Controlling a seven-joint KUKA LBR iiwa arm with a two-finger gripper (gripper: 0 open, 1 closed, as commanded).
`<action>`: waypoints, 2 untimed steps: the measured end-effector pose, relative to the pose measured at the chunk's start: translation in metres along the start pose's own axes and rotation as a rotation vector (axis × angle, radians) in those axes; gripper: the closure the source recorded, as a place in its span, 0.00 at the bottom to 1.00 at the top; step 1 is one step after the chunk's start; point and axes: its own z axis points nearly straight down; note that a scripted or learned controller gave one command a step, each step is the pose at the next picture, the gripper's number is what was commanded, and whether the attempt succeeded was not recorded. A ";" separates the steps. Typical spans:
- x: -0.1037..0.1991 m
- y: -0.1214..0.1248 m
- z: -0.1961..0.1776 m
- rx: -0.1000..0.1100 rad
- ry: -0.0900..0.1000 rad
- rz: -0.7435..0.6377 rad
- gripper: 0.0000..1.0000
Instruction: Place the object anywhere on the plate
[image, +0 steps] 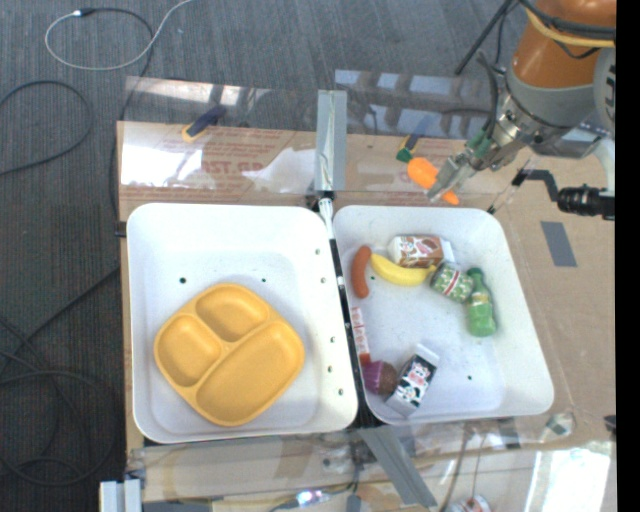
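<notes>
While the gripper (452, 180) hangs above the right bin's (520, 300) back edge, it pinches an orange carrot toy (423, 172).
The yellow plate (229, 352) with 3 parts sits in the left bin (160, 240); a banana (400, 270) lies in the right bin.

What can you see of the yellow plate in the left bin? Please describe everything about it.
The yellow plate looks like smooth plastic, rounded at the corners, with three compartments: two small ones and one large. It lies flat, turned at an angle, on the floor of the left bin, toward its near side. Nothing lies on it.
</notes>
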 end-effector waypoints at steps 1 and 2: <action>0.068 0.015 0.116 0.001 0.005 0.196 1.00; 0.163 0.010 0.149 0.001 0.005 -0.018 1.00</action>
